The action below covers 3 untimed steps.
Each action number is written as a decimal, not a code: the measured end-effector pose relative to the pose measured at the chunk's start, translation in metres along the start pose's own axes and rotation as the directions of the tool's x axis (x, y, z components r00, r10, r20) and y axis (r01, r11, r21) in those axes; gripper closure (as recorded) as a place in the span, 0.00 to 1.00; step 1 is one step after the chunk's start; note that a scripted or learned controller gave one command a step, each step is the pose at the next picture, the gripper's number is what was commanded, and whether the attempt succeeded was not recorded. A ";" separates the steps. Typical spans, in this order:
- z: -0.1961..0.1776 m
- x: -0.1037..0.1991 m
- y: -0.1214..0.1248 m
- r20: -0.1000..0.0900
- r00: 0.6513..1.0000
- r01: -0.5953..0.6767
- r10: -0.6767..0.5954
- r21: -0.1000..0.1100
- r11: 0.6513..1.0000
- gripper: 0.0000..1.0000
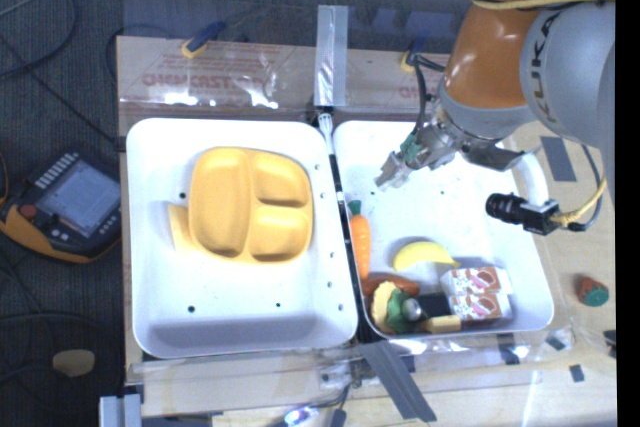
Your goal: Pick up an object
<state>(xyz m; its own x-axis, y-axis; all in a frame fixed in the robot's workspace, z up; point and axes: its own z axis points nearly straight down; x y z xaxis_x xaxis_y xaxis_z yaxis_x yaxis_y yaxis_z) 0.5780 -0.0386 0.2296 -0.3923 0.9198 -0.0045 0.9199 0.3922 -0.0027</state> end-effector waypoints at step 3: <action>0.008 -0.024 0.010 -0.001 0.972 -0.236 0.236 0.001 0.972 1.00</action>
<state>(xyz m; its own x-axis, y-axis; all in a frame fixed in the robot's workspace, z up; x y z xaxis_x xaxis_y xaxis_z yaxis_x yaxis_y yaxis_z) 0.5967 -0.0562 0.2213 -0.1637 0.9865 -0.0042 0.9865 0.1637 -0.0026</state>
